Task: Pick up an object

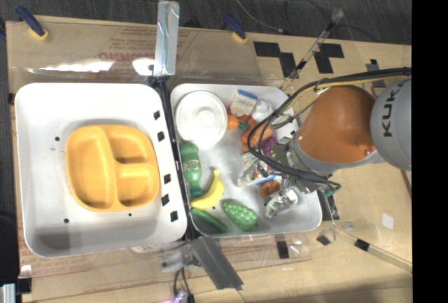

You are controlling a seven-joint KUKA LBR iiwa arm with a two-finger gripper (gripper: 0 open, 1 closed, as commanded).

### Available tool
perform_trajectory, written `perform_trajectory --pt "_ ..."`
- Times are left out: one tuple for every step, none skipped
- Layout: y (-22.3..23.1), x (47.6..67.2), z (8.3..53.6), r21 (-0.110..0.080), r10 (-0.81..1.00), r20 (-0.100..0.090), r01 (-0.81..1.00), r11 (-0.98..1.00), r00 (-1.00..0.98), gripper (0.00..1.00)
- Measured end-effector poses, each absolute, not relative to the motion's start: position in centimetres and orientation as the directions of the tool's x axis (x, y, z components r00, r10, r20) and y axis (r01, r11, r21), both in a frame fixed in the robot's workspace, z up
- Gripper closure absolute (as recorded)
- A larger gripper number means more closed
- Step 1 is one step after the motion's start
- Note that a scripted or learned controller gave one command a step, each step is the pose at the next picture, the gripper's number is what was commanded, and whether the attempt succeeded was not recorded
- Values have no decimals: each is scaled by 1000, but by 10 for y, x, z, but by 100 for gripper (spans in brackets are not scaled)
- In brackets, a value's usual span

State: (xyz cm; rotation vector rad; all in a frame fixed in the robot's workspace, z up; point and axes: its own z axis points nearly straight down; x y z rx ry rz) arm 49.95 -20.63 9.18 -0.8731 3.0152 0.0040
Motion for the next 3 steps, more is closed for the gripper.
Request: perform_trajectory --pt "-207 512 92 1 -722 -2 -722 691 -691 0" --pt "-203 493 92 1 -618 0 -618 786 -786 0" --pt "-201 495 102 -1 -622 -2 -622 783 -783 100"
